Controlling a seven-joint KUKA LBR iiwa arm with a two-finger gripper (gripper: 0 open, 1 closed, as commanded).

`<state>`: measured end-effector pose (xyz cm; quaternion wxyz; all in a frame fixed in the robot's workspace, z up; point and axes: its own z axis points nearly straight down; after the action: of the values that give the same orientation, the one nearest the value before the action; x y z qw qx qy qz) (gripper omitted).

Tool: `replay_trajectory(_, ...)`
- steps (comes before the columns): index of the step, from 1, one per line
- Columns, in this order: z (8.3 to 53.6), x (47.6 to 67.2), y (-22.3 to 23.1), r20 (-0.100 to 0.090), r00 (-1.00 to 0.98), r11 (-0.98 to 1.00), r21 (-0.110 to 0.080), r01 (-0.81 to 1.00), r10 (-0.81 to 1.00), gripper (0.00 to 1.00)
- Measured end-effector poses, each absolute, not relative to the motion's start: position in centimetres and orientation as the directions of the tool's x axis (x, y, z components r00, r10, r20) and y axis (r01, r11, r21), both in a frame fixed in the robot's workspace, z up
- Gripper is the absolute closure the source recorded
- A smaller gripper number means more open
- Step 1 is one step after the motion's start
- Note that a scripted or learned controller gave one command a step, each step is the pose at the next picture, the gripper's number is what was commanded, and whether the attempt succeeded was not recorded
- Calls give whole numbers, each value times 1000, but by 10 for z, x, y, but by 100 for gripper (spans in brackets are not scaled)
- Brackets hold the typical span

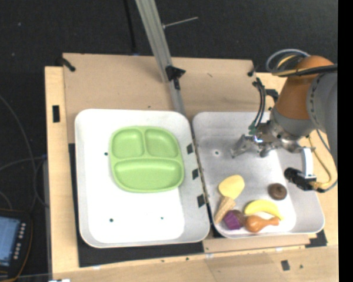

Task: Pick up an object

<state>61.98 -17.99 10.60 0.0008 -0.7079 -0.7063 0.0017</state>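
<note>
The toy foods lie at the near edge of the right bin (294, 225): purple piece (232, 220), yellow cone (229, 191), banana (263, 208), brown disc (276, 191), all nearer than the jaws. The gripper (251, 147) holds nothing, jaws seemingly apart. Picking is not yet begun.

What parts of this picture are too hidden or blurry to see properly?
- Gripper, camera view: small and blurred, so its grasp is unclear.
- Purple toy, camera view: partly behind the cone, too small to identify.
- Arm, camera view: cut off by the right side.
</note>
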Motion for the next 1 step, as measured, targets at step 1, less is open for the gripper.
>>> replay_trajectory(1,121,621,-181,-3,5,-5,3,1000,1000,100)
